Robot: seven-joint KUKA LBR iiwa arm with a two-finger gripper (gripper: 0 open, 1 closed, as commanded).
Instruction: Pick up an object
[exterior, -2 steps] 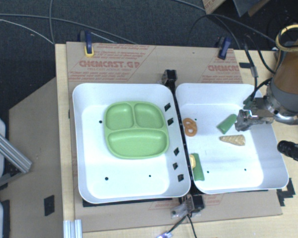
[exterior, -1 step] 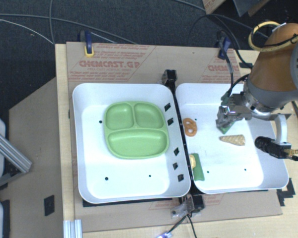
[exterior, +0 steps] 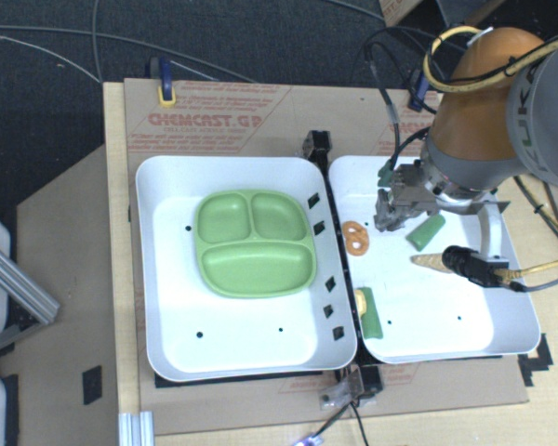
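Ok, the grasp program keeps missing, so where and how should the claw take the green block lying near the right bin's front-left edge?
Grip the green block across its narrow width at mid-length, coming straight down. It lies flat and elongated, running front to back close beside the right bin's left wall, so the wall-side finger has little room, I judge.

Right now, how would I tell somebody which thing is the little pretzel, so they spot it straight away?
Find the right white bin, the one the grey and orange arm reaches into. Along its left wall, just below and left of the tool, lies the pretzel. It is small, orange-brown and looped with holes, whereas the green blocks nearby are solid and straight-edged.
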